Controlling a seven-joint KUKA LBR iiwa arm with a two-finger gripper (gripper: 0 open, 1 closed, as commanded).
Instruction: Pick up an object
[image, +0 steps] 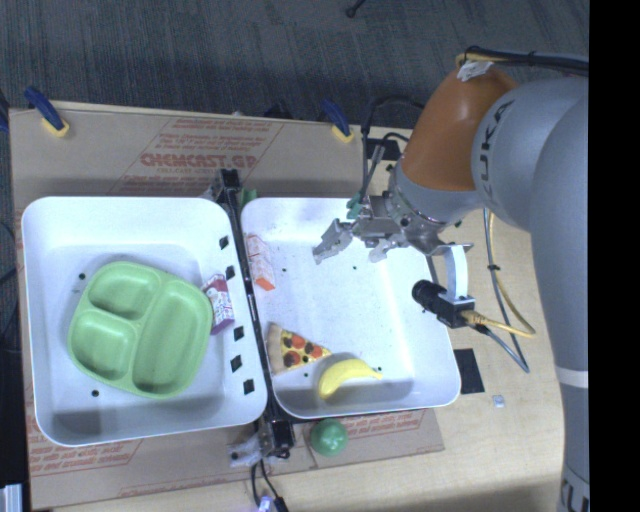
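— Where are we?
— My gripper (352, 246) hangs spread apart, holding nothing, over the right bin (420, 385). Approach step, I judge.
— Target?
— Banana (343, 376), at six o'clock; I'd descend there.

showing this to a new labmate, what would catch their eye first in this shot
Probably the big grey arm with its orange band reaching in from the right, its gripper open over the upper part of the right bin. Next comes the green divided plate in the left bin. Then the yellow banana and pizza slice near the right bin's front edge.
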